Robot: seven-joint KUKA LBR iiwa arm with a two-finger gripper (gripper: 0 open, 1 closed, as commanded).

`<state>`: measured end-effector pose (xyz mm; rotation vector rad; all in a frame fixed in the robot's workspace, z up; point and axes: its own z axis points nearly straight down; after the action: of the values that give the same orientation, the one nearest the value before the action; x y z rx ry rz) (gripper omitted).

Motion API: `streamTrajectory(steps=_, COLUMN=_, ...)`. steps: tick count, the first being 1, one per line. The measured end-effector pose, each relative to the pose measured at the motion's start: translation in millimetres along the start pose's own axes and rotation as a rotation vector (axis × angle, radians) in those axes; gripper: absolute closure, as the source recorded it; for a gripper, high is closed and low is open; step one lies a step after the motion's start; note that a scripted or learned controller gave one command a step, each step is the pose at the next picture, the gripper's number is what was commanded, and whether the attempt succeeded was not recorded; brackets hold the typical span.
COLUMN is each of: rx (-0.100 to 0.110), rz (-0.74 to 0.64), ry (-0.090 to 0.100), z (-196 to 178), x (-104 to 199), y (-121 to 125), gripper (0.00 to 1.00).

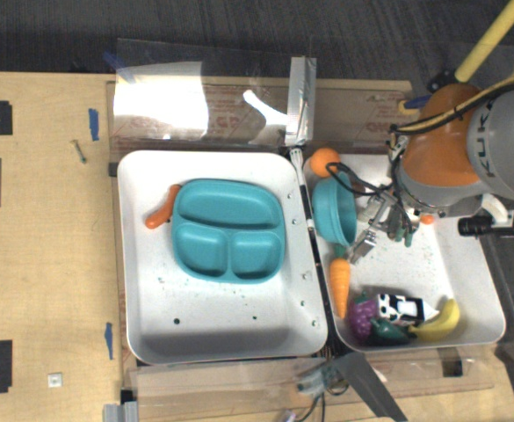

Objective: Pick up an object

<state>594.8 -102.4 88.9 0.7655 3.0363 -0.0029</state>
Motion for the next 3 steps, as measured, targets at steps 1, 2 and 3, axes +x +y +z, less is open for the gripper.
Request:
streamTrajectory(steps=1, rx=-0.004, rz=-0.005, ry=-0.01, z=-14, x=-2, y=3, gripper=1.0)
streamTrajectory(steps=2, rx=-0.006, rz=-0.079, ry=-0.006, z=-164, x=0, y=25, gripper=1.0)
streamTrajectory(steps=3, rx=-0.002, rz=-0.142, ry=0.012, z=-95, x=53, y=57, gripper=1.0)
